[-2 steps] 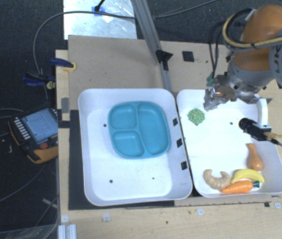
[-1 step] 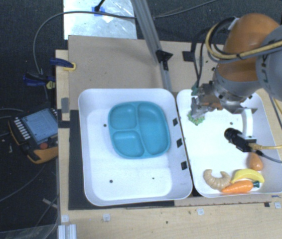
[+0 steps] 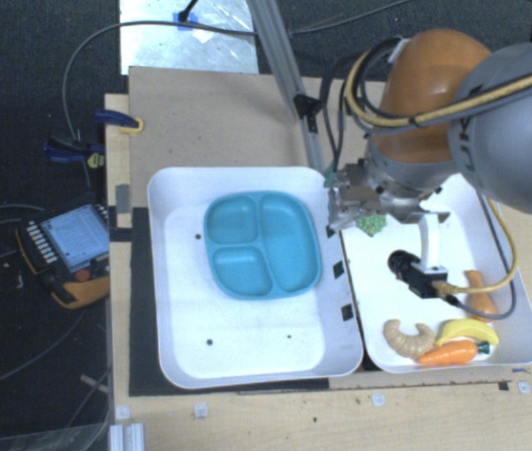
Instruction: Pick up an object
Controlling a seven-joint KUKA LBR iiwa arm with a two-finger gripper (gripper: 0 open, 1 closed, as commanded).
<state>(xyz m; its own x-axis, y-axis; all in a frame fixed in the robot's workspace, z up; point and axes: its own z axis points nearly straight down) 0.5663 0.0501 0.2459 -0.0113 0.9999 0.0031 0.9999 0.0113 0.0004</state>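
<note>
— Carrot (image 3: 448,352), banana (image 3: 468,332) at right bin (image 3: 520,350) front. Arm (image 3: 492,111)?
— Bent down from right; jaws over green piece (image 3: 371,223) at bin's back-left, open/shut can't tell.

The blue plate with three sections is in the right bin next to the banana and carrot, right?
Not quite. The camera view shows the blue plate in the left bin. The banana and carrot lie in the right bin.
</note>
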